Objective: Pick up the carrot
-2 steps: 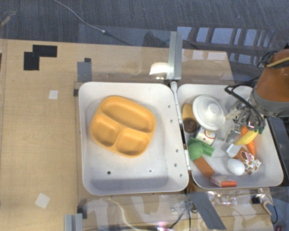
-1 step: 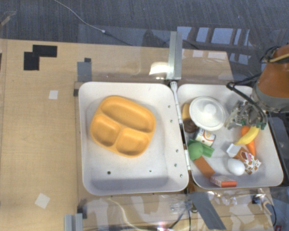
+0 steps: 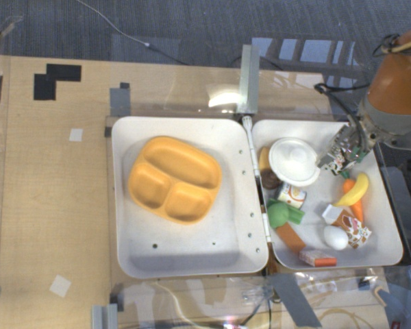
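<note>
The carrot (image 3: 348, 184) is a small orange piece lying in the right bin (image 3: 390, 252), toward its right side. A yellow banana (image 3: 352, 190) lies across it, and more orange shows below the banana. My gripper (image 3: 340, 157) hangs over the bin's upper right, just above and slightly left of the carrot's upper end. Nothing is visibly held in it.
A white round bowl (image 3: 294, 160) sits left of the gripper. Below it are a small can (image 3: 292, 196), a green item (image 3: 283, 214), a brown block (image 3: 290, 238), a white egg (image 3: 335, 238), a patterned carton (image 3: 357, 232) and a red packet (image 3: 318, 258). A yellow divided plate (image 3: 175, 179) lies in the left bin (image 3: 133, 252).
</note>
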`<state>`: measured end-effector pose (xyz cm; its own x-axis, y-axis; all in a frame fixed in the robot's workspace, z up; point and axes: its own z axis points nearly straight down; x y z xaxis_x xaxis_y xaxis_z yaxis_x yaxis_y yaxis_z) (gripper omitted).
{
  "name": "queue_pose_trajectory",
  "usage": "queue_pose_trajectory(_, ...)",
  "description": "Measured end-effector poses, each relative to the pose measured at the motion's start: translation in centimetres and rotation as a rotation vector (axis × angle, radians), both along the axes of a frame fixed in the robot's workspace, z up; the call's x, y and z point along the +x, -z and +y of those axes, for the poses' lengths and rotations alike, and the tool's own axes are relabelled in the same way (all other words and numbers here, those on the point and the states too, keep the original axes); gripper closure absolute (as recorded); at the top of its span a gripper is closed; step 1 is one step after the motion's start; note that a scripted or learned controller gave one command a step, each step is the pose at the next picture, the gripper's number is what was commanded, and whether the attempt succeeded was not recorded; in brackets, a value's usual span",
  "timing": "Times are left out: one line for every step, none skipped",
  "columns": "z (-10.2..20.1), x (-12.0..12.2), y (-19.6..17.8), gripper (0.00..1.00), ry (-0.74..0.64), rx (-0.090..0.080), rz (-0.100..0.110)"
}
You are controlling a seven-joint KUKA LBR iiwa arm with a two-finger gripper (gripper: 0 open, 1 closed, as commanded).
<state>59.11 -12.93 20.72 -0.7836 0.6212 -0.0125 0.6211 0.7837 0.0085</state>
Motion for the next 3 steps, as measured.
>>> queue_pose_trajectory(-5.1, -2.3, 6.5, 1.0, 0.033, 0.0, 0.014)
queue_pose_trajectory(3.4, 2.0, 1.2, 1.0, -0.015, 0.003, 0.001)
queue_pose_trajectory(-5.6, 1.7, -7.2, 1.0, 0.191, -0.002, 0.001)
